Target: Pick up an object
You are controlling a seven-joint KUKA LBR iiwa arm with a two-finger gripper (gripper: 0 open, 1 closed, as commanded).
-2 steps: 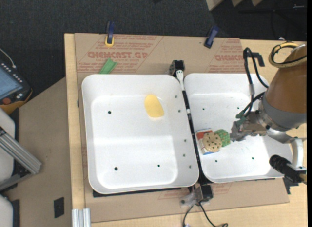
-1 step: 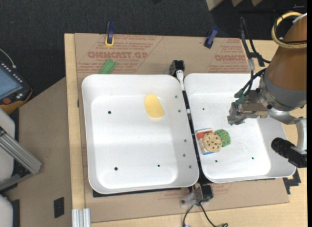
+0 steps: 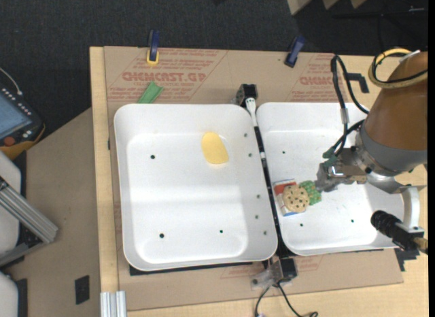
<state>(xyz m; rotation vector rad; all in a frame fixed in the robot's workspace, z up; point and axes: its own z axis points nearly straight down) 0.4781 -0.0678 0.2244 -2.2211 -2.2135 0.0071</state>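
White right bin (image 3: 353, 230) holds a cookie-print packet (image 3: 293, 198); I see the gripper (image 3: 325, 176) beside it, finger state unclear.

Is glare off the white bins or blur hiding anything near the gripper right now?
Camera view: even, soft lighting; the left bin and right bin are bright but not blown out. The yellow object and cookie-patterned object read clearly. The gripper looks slightly soft and is dark against the arm.
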